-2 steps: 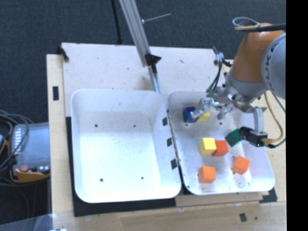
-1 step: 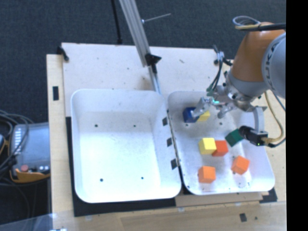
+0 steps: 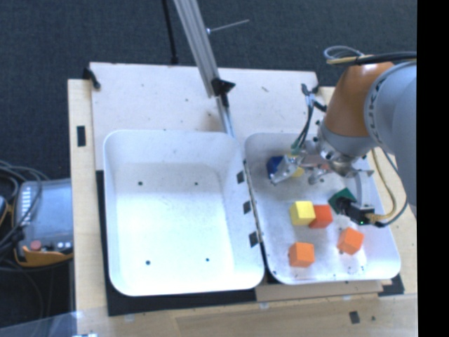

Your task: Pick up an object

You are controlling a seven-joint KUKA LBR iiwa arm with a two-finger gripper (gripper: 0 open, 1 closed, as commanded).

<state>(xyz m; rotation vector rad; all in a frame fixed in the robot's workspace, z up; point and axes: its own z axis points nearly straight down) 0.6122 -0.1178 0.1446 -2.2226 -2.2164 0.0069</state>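
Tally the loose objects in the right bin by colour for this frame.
Orange blocks: 3
Yellow block: 1
Green object: 1
Blue object: 1, beside the gripper
Total: 6

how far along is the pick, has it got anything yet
Done: the arm has reached over the right bin, and the gripper sits low at its upper left, right by a blue object. In hand: nothing I can confirm; the view does not settle whether blue is gripped. Left: a clear grasp and lift. The yellow block and the orange blocks lie untouched on the bin floor.
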